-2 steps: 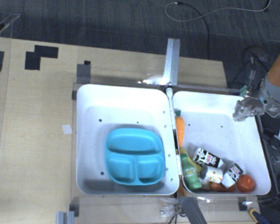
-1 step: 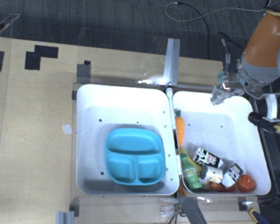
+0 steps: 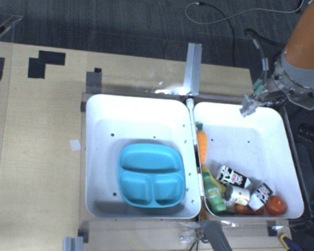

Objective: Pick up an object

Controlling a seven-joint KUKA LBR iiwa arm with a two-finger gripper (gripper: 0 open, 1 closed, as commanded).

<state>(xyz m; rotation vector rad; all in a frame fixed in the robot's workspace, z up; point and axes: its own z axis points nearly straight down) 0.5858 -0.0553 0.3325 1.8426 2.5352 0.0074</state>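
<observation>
1. Two shallow white bins sit side by side on the pale bench: the left bin (image 3: 95, 145) holds a blue divided tray (image 3: 152, 174), the right bin (image 3: 261, 133) a pile of groceries.
2. An orange carrot (image 3: 201, 143) lies lengthwise against the dividing wall, pointing toward the far edge.
3. Below it a green bottle (image 3: 213, 192) angles toward the near corner, beside a black-and-white carton (image 3: 233, 177) and a red tomato (image 3: 275, 205).
4. That bin's far half is bare.
5. Over its far right rim hangs the gripper (image 3: 251, 103), carrying nothing; how wide it stands I cannot tell.
</observation>
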